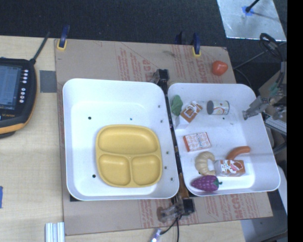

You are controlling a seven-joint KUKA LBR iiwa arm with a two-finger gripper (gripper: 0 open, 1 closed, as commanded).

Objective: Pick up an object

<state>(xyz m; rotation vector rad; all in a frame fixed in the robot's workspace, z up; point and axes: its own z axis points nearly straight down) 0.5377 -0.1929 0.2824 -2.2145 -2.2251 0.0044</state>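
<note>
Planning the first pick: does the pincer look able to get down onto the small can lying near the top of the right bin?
Probably yes. The pincer sits at the right bin's right edge, and the can lies on its side with bare bin floor around it, apart from the carton on its left.

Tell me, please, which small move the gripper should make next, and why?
Probably move left and lower toward the small metal can: the gripper sits at the right bin's far right edge, holding nothing visible, and the can lies nearest, apart from other items.
</note>
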